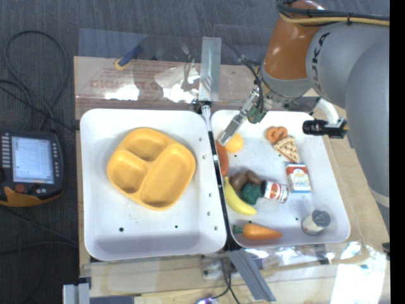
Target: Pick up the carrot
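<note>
While a teach pendant (30, 168) with a lit screen lies on the dark carpet at far left, its cables looping above it, the bench beside it carries 2 white bins. No writing on the pendant's screen can be read. Faint reddish lettering runs across the cardboard (120, 78) behind the bins, too washed out to make out.

In the left bin (101, 233) sits a yellow plate (150, 167) with 3 compartments, roughly in the middle.

Across the divider, the right bin (326, 192) holds the clutter. An orange-red piece (222, 158) lies along its left wall, a small yellow-orange fruit (235, 144) just beside it. Lower down come a banana (238, 201), a brown lump (243, 180) and a green item (251, 193) touching a small jar (276, 192) lying on its side (its label too small to read). The carrot (259, 232) lies near the front edge of this bin, below the banana, pointing right. Further right are a pretzel (276, 133), a pizza slice (288, 149), a small red and white carton (297, 177) whose print is illegible, and a grey round piece (316, 221).

The gripper (229, 130) hangs over the bin's back left corner, well apart from the carrot; whether it is open or closed, I cannot tell. Dark lettering on the grey arm (354, 49) is only partly legible.
</note>
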Robot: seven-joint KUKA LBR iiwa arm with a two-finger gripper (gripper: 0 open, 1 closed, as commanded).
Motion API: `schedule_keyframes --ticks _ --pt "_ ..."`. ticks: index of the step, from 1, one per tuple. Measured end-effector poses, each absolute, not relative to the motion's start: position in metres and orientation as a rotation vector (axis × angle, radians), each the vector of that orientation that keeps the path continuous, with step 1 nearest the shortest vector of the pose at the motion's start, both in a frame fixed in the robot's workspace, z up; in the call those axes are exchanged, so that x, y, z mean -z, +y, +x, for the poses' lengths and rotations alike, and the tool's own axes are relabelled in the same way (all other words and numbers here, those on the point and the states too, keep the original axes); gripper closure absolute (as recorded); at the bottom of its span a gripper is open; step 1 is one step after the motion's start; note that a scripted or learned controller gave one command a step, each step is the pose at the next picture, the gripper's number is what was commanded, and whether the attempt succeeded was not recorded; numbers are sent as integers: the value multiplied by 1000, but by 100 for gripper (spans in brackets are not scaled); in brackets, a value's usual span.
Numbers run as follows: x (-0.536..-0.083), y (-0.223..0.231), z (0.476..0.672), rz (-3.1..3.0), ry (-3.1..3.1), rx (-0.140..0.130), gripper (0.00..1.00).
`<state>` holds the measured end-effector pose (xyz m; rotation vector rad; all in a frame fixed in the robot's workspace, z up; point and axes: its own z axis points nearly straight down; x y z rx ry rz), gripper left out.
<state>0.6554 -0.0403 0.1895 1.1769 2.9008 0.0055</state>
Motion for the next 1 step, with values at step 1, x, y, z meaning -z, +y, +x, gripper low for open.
schedule_keyframes --ticks 1 --pt "-184 -75 651 1361 2829 1 0"
